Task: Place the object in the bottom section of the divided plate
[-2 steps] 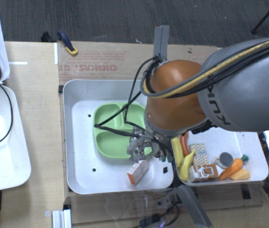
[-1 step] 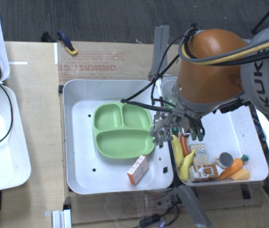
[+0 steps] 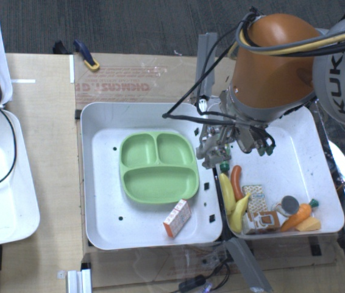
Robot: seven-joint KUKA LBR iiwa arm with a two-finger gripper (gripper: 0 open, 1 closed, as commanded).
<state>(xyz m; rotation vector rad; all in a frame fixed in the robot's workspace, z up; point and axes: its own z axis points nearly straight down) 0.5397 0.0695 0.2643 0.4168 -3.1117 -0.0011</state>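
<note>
Wooden bench top under a dark carpeted floor strip, two shallow white bins (image 3: 93, 163) side by side on it. From the overhead camera, the pale green divided plastic plate (image 3: 158, 166) sits in the left bin, its wide bottom section facing the near edge, with a small orange-and-white carton (image 3: 177, 218) lying just beside that edge. The grey arm's gripper (image 3: 214, 154) hangs over the wall between the bins, right next to the plate's right rim, and honestly I can't tell what it's doing or carrying. A yellow banana (image 3: 231, 201) and red sausage (image 3: 237, 182) lie just below it, long axes running toward the near edge. I'd guess the section is down-left of the gripper.
</note>
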